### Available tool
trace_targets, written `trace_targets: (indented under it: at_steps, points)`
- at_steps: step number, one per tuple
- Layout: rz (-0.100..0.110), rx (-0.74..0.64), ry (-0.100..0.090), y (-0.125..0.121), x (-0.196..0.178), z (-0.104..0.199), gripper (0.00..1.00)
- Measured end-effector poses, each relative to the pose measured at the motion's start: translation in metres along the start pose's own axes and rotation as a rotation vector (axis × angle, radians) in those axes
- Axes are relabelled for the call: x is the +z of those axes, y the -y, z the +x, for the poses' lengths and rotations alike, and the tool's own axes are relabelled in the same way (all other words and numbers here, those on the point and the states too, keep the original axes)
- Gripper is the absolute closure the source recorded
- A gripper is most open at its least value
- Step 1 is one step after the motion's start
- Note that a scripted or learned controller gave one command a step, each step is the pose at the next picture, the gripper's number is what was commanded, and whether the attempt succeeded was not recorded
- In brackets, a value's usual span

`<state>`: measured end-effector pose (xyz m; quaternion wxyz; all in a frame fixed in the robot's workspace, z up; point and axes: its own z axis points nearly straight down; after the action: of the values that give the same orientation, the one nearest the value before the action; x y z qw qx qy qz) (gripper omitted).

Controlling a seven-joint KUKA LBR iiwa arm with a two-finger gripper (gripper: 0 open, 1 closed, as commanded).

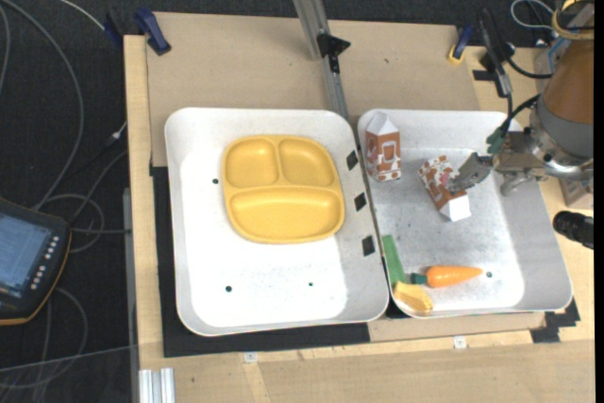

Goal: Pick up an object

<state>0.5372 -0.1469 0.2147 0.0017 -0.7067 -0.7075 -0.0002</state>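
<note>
Small carton point(444, 188), red-brown and white patterned, lying tipped over in the middle of the right bin point(528, 250); long axis slanted, its white end toward the lower right of the view, its patterned end toward the upper left. Print on its face too small to read. The claw point(478, 167) sits just beside the carton's upper right side, with one dark finger point(469, 173) at or touching the carton's edge; whether the claw is released or clenched cannot be told, and nothing is seen gripped between its fingers. Second carton point(382, 146), same pattern, gabled top, standing upright near the right bin's upper left corner; its lettering also illegible. Toy carrot point(451, 276), orange with a green top, lying along the bin's lower edge, tip toward the right. Yellow piece point(413, 298) at the bin's lower left corner. Left bin point(189, 231) holds a yellow divided plate point(281, 188) with three compartments. Both bins rest on a tan tabletop point(236, 61).
</note>
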Motion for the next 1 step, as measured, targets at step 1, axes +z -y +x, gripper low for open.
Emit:
trace_targets:
  at_steps: [1]
  points:
    - [-0.001,0.001,0.0,-0.0001,0.0,-0.0001,0.0]
